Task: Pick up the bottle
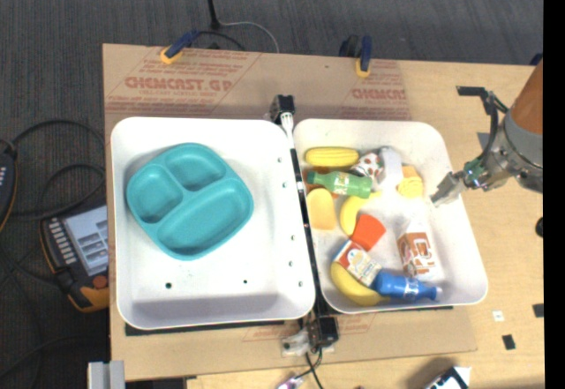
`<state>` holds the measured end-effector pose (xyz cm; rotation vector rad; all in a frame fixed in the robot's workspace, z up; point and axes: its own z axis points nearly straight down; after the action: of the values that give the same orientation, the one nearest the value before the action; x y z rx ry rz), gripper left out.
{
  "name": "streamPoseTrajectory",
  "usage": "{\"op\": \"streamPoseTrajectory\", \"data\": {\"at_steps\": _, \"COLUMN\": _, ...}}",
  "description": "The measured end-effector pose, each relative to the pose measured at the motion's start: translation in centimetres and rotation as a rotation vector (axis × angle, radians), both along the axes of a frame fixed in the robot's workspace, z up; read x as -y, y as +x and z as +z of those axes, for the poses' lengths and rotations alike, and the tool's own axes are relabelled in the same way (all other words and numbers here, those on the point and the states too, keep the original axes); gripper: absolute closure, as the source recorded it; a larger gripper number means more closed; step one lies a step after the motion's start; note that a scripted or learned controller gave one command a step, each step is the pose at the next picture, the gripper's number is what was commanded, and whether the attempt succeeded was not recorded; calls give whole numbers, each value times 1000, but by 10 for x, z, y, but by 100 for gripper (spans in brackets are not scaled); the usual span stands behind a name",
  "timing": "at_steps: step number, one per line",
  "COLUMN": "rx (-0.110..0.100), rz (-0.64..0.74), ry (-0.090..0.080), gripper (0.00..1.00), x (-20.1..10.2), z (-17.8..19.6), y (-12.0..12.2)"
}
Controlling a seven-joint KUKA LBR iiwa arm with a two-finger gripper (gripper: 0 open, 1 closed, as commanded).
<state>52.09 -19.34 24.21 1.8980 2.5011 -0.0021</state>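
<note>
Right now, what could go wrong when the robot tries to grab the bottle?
1. The green bottle lies flat, squeezed between the corn and other toys, so the hand might bump or grab a neighbor instead.
2. There is also a blue bottle beside the banana, so it could pick the wrong one.
3. The hand is at the right bin's rim and might clip it.
</note>
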Motion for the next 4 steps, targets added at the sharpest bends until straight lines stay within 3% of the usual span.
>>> {"op": "streamPoseTrajectory", "data": {"at_steps": 1, "rx": 1, "rz": 221, "ry": -1, "gripper": 100, "x": 30, "z": 76, "y": -16}}
{"op": "streamPoseTrajectory", "data": {"at_steps": 2, "rx": 2, "rz": 657, "ry": -2, "gripper": 100, "x": 25, "z": 111, "y": 31}}
{"op": "streamPoseTrajectory", "data": {"at_steps": 3, "rx": 2, "rz": 1200, "ry": -3, "gripper": 100, "x": 30, "z": 124, "y": 77}}
{"op": "streamPoseTrajectory", "data": {"at_steps": 4, "rx": 2, "rz": 1199, "ry": -3, "gripper": 0, "x": 30, "z": 124, "y": 77}}
